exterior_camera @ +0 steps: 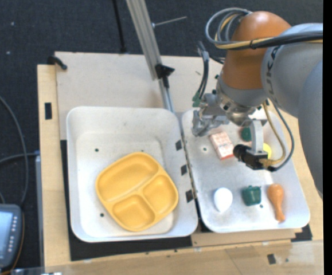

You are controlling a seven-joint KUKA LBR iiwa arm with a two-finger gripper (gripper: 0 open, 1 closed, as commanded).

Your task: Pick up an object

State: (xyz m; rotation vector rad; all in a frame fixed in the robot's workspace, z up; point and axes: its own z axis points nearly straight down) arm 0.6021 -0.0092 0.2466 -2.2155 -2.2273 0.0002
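Probably light and stiff, the small box (221, 144) should be taken across its narrow sides, though the gripper (203, 122) state I cannot tell.

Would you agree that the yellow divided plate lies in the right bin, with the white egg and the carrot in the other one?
Not quite: the camera view shows the yellow divided plate in the left bin; the white egg and carrot lie in the right bin.

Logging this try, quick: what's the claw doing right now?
Claw: over the right bin, near the box; open or shut cannot be told.
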